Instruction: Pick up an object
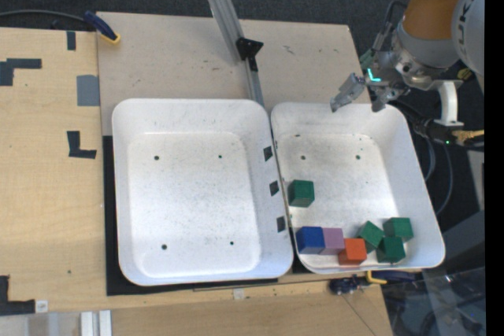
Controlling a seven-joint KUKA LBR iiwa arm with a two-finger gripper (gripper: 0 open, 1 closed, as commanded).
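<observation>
The tool (359, 95) is seen over the far rim of the right bin (416, 169), fingers parted, nothing between them.

A green cube (301, 192) is set alone mid-bin; blue (310, 238), purple (333, 239), orange (353, 249) and what seem to be three green blocks (390, 236) are clustered at the near edge. The left bin (126, 169) is seen alongside on the desk (173, 51).

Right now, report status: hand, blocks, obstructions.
Hand open, above right bin's far rim, holding nothing. Lone green block mid-bin; six more blocks clustered in the near corner. Nothing between hand and blocks.
</observation>
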